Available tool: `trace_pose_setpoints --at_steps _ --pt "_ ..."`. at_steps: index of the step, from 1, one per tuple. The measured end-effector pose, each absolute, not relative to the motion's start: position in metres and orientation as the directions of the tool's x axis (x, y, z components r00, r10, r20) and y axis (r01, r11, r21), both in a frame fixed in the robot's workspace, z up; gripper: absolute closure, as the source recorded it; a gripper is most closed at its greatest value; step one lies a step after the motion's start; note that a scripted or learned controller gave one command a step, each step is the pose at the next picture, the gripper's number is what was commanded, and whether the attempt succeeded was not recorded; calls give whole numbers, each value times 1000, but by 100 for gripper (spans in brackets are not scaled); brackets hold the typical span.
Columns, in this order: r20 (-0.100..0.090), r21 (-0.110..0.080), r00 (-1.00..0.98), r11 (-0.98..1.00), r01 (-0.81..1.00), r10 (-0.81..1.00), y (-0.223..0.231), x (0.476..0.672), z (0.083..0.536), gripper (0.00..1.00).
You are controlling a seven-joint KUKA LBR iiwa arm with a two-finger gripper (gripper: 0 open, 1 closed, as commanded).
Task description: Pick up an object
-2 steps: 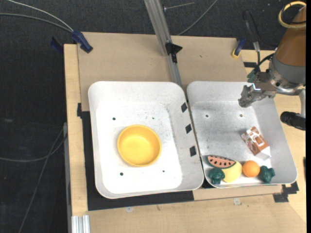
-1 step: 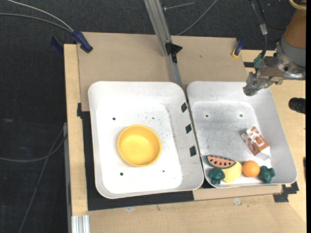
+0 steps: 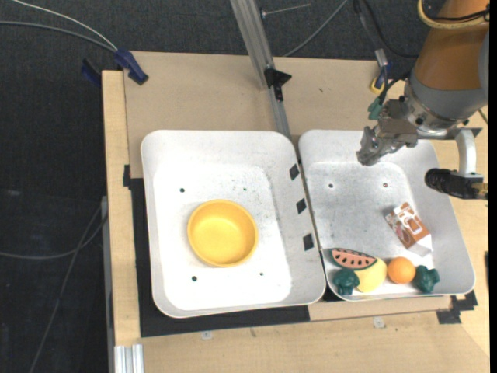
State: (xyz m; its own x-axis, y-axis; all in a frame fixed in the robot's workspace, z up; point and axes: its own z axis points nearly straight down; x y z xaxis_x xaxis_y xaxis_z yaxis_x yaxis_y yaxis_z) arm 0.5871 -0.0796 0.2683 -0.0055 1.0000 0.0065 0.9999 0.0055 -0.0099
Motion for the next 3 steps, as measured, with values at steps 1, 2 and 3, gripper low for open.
trace_pose_setpoints --at_steps 1,2,3 --pt "5 -12 -5 5 1000 1000 -30 590 259 100" --pt "5 -14 -5 5 1000 1000 16 589 257 100" --pt "5 -15 -6 6 1000 1000 66 575 259 100"
